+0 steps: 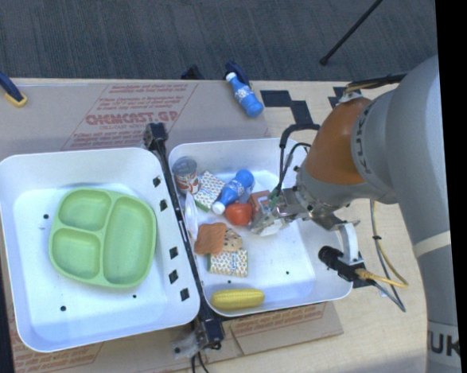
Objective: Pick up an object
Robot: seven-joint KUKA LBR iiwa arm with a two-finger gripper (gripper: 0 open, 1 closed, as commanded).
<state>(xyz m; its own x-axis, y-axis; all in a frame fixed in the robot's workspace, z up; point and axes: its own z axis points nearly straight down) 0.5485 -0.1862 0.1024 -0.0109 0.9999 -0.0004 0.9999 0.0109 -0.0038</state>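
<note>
One blue bottle (pixel 234 189) lies diagonally, cap lower-left, near jaws whose state is unclear.

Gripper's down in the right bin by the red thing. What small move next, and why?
Probably ease the gripper slightly toward the tomato before closing. It sits just beside the tomato, and nothing shows between its fingers. The blue bottle crowds close above, so keep it small.
</note>
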